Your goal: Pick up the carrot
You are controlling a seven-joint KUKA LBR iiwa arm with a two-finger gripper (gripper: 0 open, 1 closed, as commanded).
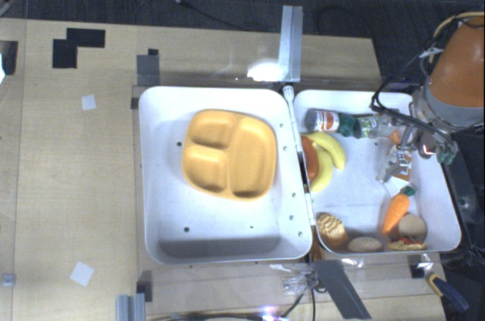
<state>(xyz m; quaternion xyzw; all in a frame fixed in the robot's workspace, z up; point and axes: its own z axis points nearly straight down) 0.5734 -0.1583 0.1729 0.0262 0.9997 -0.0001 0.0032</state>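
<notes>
The carrot lies in the right bin, near its front corner, with its green top pointing up toward the gripper. The gripper hangs just above the carrot's green end and holds nothing. I cannot tell its state, as it is small and blurry. A yellow banana covers part of a red thing. The left bin holds a yellow tray.
</notes>
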